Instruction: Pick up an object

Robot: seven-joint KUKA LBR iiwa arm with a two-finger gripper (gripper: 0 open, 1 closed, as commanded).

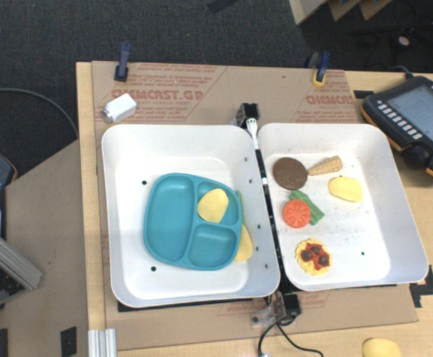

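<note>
Two shallow white bins sit side by side on a brown cardboard sheet (201, 88) covering the table. Left bin (120, 199): a smooth plastic tray with rounded corners, holding a teal divided plate (175, 222) with three compartments. A yellow oval piece (213, 205) lies in the plate's upper right compartment; a second yellow piece (244, 245) lies in the bin against the plate's lower right edge, partly tucked beneath it. Right bin (395, 222): holds five small toy foods gathered toward its left half. A brown disc with a tan cone-shaped handle (300, 172), like an ice-cream cone on its side, lies nearest the bin's far left corner. A glossy yellow lemon-shaped piece (345, 190) rests just to the cone's right. A ridged red tomato (297, 213) sits below the disc, touching a green leaf-shaped piece (313, 211). A flat yellow round with dark red topping (314, 256) lies nearest the bin's near edge. The two bins meet along a black clip strip (261, 177). Two clamps, one blue (122, 60) and one blue-and-yellow (321, 67), grip the cardboard's far edge, and a small white block (120, 108) lies near its far left corner. A black handheld pendant (414, 117) rests at the table's right edge. The gripper's state cannot be told.
</note>
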